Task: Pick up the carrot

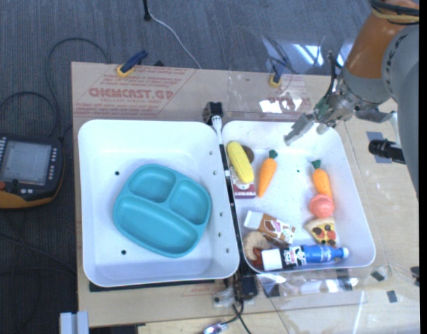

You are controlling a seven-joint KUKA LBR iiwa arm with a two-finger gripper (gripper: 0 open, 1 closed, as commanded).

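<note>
Carrot (267, 173) lay slanted in the right bin (358, 207) beside the corn (240, 162), seemingly light, stiff, smooth plastic, best pinched mid-body across its width, while the gripper (305, 125) hovered apart, holding nothing, its opening indiscernible.

Single fixed overhead camera, slanted.
It looks down from mid height on both bins (95, 207) side by side; the arm (380, 40) enters from the right.
</note>
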